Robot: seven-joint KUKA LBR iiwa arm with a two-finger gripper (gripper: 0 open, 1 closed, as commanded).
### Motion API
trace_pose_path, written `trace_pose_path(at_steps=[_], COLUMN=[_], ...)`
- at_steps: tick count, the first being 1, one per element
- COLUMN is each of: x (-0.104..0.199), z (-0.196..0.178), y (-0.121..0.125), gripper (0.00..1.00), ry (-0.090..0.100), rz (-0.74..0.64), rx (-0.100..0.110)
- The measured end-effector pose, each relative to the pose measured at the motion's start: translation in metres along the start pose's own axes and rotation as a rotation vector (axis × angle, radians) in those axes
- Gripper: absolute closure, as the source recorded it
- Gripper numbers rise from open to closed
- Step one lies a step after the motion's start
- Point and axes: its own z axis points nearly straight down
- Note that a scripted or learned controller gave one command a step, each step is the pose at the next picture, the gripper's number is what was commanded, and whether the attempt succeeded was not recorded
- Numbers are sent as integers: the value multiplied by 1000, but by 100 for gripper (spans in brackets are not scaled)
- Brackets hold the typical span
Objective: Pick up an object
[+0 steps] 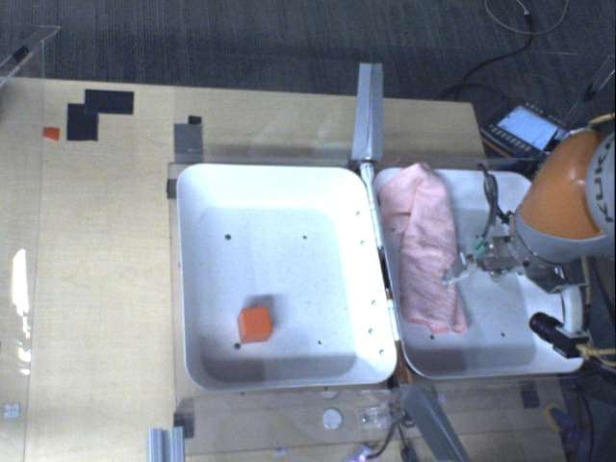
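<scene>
1. Camera view from above the bench (96, 287): two shallow white bins sit side by side, pressed together along a shared middle edge, on pale wood.
2. Over to the left bin (279, 200): it carries one item, a small orange block (255, 324), resting on the floor in the near-left part, apart from every wall. A few dark dots speckle the bin floor around it.
3. Now the right bin (462, 354): a crumpled pink cloth (423, 248) runs lengthwise down its left side, close against the wall it shares with the other bin, reaching from the far end most of the way to the near end.
4. And here is the arm, in from the right, orange band (568, 195) showing big above the wrist. The gripper (472, 263) hangs over the right bin, just beside the cloth's right edge.
5. The fingers are too small and cluttered to read; whether they stand wide or narrow, I cannot tell, and nothing is visibly between them.
6. On the bench, far left: black patches (96, 112) and a tiny orange square (51, 134), well apart from both bins.
</scene>
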Motion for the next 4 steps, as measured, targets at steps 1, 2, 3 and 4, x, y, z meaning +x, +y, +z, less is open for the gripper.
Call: trace_pose_path(at_steps=[1,2,3,4], x=[59,41,32,34], z=[5,7,9,-3], y=[-10,63,132,134], gripper=[0,0,0,100], ry=[-2,0,1,1], rz=[-153,41,-145,-154], rx=[-10,-5,7,3])
